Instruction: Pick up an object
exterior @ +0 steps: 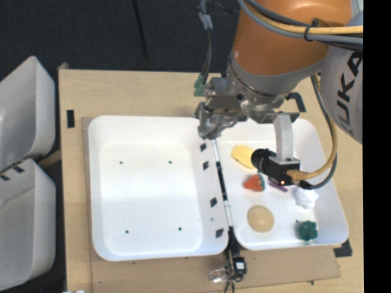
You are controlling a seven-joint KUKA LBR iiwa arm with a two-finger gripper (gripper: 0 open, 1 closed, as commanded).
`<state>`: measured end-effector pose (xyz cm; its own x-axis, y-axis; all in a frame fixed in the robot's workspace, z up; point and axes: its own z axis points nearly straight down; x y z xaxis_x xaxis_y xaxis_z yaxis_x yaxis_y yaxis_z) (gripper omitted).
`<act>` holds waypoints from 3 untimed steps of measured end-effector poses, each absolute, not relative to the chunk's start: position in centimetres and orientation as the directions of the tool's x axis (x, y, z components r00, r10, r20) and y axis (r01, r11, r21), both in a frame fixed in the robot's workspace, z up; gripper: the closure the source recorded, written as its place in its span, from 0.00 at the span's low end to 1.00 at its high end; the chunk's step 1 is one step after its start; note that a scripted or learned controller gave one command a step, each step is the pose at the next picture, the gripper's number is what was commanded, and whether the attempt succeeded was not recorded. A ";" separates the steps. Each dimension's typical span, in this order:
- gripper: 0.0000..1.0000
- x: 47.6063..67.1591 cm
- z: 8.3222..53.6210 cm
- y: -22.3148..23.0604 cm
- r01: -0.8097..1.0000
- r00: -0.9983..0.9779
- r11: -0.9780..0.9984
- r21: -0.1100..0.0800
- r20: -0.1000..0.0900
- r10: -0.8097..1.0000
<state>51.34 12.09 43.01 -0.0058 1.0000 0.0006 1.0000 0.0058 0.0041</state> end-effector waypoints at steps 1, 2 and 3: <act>1.00 52.2 48.5 13.9 1.000 -0.004 0.004 0.007 0.001 1.000; 1.00 50.7 33.3 10.0 1.000 0.003 -0.003 -0.016 -0.005 1.000; 1.00 49.1 31.2 6.7 1.000 0.003 -0.003 -0.003 -0.002 1.000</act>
